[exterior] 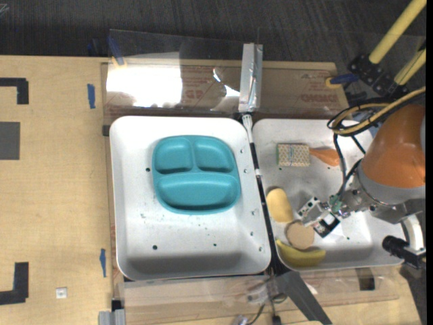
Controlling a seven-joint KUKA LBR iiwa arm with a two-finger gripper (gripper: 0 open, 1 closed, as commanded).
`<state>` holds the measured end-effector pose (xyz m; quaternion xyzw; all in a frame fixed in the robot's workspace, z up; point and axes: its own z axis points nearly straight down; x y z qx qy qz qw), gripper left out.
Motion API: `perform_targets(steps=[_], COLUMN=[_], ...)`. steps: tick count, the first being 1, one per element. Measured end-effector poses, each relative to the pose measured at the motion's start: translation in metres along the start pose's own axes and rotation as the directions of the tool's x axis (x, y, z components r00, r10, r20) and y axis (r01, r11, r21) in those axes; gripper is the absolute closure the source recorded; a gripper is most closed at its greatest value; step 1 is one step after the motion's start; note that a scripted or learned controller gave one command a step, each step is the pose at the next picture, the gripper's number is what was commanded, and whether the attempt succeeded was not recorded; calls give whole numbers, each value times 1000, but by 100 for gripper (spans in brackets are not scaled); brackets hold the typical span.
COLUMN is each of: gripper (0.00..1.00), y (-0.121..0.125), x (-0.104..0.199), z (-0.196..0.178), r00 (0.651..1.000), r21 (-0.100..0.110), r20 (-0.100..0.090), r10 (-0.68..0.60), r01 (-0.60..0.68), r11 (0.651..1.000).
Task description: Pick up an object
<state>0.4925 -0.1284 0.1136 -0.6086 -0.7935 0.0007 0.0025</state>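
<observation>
The gripper hangs low in the right bin, just above a round tan disc near the bin's front edge; whether it grips I cannot tell. The disc looks light, stiff and smooth, best pinched across its rim.

Wooden bench bearing two white bins side by side.
</observation>
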Motion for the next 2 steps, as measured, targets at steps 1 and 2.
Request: perform_targets(steps=[1,2], gripper=[100,100], y=[2,13], x=[-1,93], z=[-11,-161], r00=[1000,994], r21=[-7,-12], r20=[3,5], r10=[1,-105], r01=[-1,105], r11=[1000,994])
